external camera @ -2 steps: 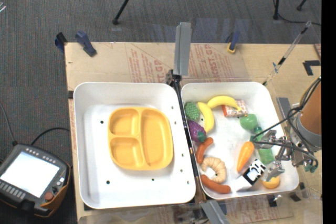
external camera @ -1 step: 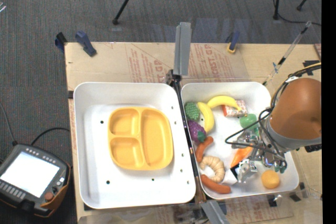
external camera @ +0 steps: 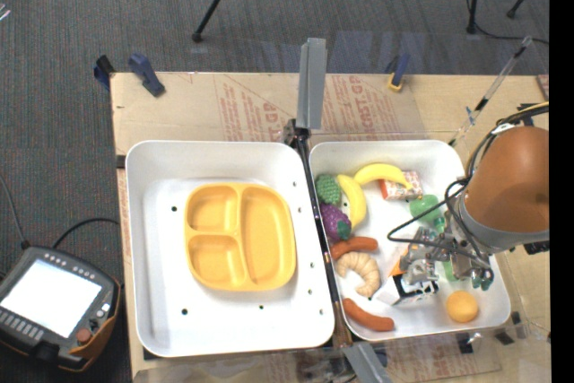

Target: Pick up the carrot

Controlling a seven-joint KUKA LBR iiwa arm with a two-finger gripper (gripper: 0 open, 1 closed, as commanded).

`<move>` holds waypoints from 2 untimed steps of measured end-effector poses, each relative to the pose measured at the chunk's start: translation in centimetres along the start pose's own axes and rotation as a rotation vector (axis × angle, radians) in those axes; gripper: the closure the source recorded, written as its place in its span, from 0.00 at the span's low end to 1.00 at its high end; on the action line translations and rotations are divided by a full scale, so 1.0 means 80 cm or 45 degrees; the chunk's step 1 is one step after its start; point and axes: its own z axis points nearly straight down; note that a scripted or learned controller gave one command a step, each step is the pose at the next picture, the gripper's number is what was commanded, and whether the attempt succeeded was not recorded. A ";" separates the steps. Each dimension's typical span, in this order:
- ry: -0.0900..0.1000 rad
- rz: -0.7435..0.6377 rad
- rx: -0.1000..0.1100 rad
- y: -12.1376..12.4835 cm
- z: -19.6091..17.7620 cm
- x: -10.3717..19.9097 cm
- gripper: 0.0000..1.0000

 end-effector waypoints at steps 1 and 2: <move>0.000 -0.001 -0.001 0.001 0.000 0.000 0.00; 0.016 0.034 -0.004 -0.004 0.022 -0.022 0.00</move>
